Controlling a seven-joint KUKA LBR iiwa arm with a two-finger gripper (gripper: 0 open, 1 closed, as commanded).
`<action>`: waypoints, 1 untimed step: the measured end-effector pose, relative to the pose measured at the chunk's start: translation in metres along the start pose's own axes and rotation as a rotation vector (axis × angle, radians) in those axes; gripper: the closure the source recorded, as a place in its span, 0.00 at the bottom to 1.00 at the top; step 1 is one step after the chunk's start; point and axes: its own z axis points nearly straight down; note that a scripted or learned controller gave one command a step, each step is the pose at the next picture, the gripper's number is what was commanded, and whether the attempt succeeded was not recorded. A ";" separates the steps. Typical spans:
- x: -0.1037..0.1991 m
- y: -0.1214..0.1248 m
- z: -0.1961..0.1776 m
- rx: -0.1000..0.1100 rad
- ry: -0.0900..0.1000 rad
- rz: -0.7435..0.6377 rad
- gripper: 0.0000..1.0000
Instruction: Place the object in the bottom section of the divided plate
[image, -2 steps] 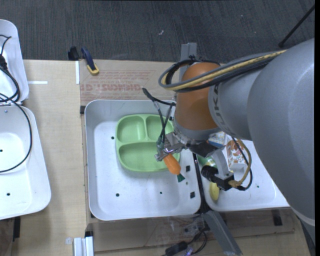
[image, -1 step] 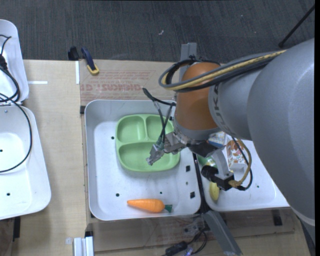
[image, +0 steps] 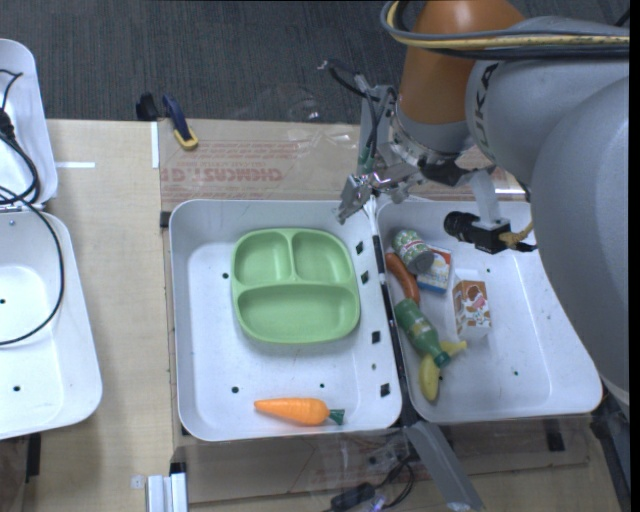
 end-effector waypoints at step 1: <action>0.068 -0.041 0.120 0.002 0.005 -0.069 0.00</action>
